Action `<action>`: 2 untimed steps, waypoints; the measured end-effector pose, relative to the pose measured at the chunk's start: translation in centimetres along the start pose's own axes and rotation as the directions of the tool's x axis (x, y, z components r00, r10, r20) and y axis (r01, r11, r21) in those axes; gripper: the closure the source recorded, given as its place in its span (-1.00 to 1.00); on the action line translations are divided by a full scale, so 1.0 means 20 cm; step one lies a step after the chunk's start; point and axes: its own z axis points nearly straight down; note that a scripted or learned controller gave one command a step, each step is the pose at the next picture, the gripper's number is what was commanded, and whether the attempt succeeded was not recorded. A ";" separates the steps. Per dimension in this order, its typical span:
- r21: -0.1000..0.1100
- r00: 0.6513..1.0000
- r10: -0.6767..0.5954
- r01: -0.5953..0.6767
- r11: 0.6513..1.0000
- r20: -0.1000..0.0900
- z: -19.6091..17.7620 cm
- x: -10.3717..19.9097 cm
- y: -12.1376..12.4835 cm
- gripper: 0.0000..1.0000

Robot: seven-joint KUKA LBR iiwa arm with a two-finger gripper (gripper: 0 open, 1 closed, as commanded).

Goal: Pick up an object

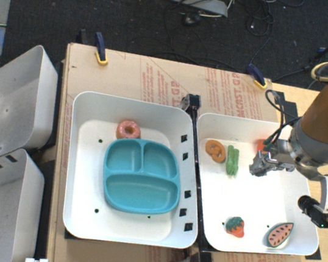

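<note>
Pickle (232, 160) lay upright in the right bin (301, 198), touching nothing, with the pretzel (215, 149) just beside it on the left. Gripper (261, 165) hovered near the pickle's right; jaw opening couldn't be told, nothing visibly held. Risk: a descent here could miss or nudge the pickle into the pretzel. Strawberry (236, 226) and watermelon (279, 234) sat well apart; donut (129, 130) and tray (142, 176) in the left bin (81, 163).
</note>
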 end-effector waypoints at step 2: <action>0.007 1.000 -0.005 0.005 1.000 -0.003 -0.28 0.25 0.00 1.00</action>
